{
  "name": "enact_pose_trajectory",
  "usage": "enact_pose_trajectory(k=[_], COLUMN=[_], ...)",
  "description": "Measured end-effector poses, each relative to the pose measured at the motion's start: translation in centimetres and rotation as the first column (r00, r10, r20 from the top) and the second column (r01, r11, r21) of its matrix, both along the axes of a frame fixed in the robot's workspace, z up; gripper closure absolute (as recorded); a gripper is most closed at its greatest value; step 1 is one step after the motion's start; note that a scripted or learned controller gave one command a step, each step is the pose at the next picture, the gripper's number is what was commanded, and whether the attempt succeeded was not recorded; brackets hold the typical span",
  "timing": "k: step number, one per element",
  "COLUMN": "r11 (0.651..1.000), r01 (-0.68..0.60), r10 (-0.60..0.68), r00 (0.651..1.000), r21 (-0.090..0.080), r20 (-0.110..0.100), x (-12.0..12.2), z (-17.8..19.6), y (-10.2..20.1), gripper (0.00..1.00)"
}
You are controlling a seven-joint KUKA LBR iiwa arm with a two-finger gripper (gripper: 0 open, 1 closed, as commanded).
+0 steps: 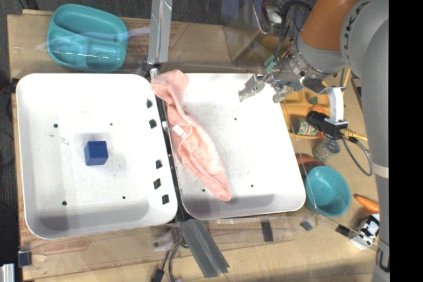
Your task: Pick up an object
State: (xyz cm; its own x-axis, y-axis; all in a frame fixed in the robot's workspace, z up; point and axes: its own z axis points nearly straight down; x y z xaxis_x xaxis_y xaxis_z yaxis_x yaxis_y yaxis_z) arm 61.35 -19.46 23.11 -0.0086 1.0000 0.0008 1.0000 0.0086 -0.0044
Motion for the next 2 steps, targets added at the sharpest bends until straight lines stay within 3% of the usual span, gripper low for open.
enact_pose_trajectory(k=[1,2], r11=[0.999,0.99], r01=[-0.046,-0.142], r10=[0.046,0.142], r00=[0.999,0.99], r21=[-0.001,-0.001], r20=[0.0,0.007], x=[-0.5,1.0], z=[-5.5,-13.7], y=[10.2,9.6], gripper=[0.0,0.0])
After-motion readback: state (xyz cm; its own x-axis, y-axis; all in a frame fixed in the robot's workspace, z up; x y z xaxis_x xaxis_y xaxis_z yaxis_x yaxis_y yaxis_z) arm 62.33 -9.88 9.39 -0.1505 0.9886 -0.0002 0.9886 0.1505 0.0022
